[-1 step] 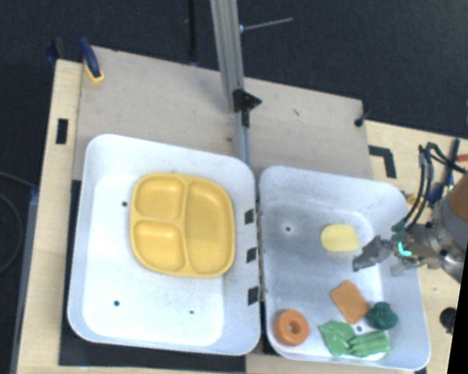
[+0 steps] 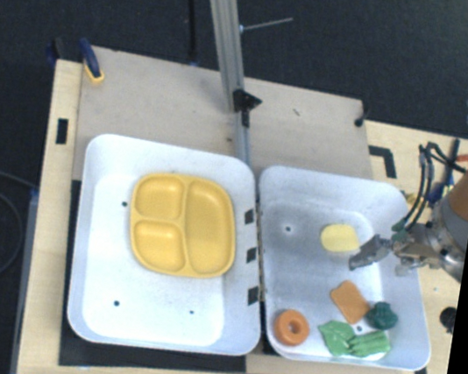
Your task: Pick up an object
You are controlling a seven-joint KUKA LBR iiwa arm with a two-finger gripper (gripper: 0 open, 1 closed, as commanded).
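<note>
- The arm (image 2: 457, 206) reaches in from the right, and its claw (image 2: 380, 252) hangs over the right bin (image 2: 305, 189), low and toward that bin's right side.
- The claw looks released: one grey finger juts left toward the bin's middle, the other sits back nearer the wrist, and nothing lies between them.
- Any object here would serve, and all the loose ones lie in the right bin. A pale yellow lump (image 2: 340, 238) sits just beside the forward finger, to its left.
- An orange block (image 2: 350, 301) lies nearer the bin's front, with a dark green piece (image 2: 383, 317) at its right.
- Along the front edge sit an orange ring (image 2: 291, 326) and a crumpled light green thing (image 2: 354, 341).
- The left bin (image 2: 92, 291) carries a yellow divided plate (image 2: 183, 224), well apart from the claw.
- My guess is the yellow lump is the target. To do it well, shift left until the lump is centred under the gap, then descend straight.
- It stands alone, so there is room to close cleanly; the front cluster is riskier, its pieces nearly touching.
</note>
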